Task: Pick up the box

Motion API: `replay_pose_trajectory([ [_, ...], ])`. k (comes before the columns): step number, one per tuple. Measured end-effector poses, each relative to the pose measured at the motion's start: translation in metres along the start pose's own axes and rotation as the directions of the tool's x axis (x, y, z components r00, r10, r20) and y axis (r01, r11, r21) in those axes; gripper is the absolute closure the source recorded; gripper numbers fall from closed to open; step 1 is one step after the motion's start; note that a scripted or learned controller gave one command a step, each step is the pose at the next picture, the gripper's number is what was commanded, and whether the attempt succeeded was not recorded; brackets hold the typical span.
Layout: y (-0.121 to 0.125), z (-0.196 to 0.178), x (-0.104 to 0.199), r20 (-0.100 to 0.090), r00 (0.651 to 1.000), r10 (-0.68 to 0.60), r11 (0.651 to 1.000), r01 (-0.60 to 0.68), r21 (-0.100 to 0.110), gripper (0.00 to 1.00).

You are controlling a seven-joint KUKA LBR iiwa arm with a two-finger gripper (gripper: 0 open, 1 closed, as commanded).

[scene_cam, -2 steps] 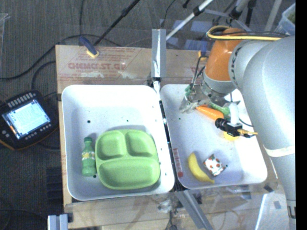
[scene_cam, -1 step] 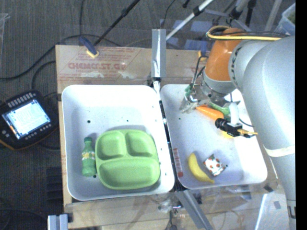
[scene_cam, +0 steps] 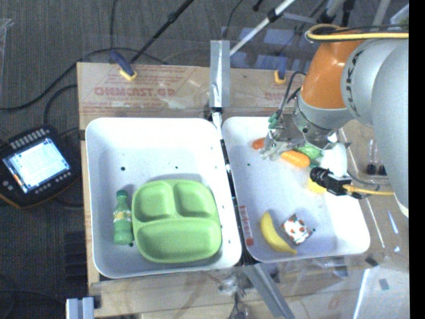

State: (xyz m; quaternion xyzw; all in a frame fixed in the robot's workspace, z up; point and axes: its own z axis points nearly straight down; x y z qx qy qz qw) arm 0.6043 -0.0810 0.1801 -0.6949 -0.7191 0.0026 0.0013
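Observation:
The box (scene_cam: pixel 297 228) is small, white with red and brown print, and lies near the front of the right bin (scene_cam: pixel 345 241), touching the right side of a banana (scene_cam: pixel 272 233). My gripper (scene_cam: pixel 271 149) hangs over the back of the right bin, well behind the box and nowhere near it. Its tip is beside an orange carrot (scene_cam: pixel 294 157). The arm's grey body and orange band (scene_cam: pixel 329 72) cover the bin's back right corner.
The left bin (scene_cam: pixel 106 151) holds a green divided tray (scene_cam: pixel 176 220) and a green bottle (scene_cam: pixel 121 216) at its left. A yellow item (scene_cam: pixel 315 187) lies partly under a black cable fitting (scene_cam: pixel 327 176). A small orange piece (scene_cam: pixel 257 143) sits by the gripper.

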Motion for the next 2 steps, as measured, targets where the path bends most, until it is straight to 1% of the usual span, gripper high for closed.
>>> replay_pose_trajectory([
  [1, -0.002, 0.0, 0.036, 0.0, 1.0, -0.026, 1.0, 0.026, 0.0, 0.0],
  [2, -0.018, 0.0, 0.053, -0.002, 0.999, 0.042, 0.999, -0.042, 0.001, 0.0],
])
